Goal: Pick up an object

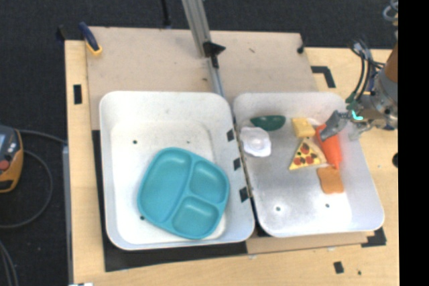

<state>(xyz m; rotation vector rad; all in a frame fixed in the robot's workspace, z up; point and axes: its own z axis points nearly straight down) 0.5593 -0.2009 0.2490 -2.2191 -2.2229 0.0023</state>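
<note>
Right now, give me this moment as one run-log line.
gripper: over right bin, above carrot | pizza slice beside | left bin: teal tray

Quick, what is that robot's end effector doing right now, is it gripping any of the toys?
End effector: cannot be told; it sits over the right white bin by the orange carrot-shaped toy, and no toy shows gripped in it.
</note>
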